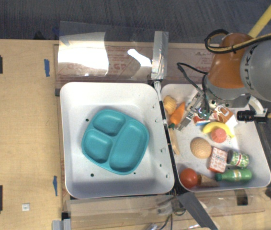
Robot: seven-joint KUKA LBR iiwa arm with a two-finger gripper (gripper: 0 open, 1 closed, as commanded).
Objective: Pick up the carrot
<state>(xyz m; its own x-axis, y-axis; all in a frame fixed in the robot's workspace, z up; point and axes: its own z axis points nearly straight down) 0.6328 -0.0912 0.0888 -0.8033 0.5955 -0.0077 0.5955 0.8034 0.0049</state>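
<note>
The carrot (pixel 178 114), short and orange, lies at the upper left of the right bin (pixel 262 164), close to the divider between the two bins. My gripper (pixel 191 112) is low in that bin, right beside the carrot on its right and touching or nearly touching it. The grey wrist with its orange band (pixel 229 68) hangs above and to the right. I cannot make out whether the carrot sits in the gripper or only next to it.
A teal divided plate (pixel 115 140) lies in the left bin (pixel 73 104). The right bin also holds a yellowish lump (pixel 169 102), banana (pixel 218 127), pink fruit (pixel 219 135), tan bun (pixel 200 147), tomato (pixel 189 177), green bottle (pixel 234 176), can (pixel 239 160) and small box (pixel 217 159).
</note>
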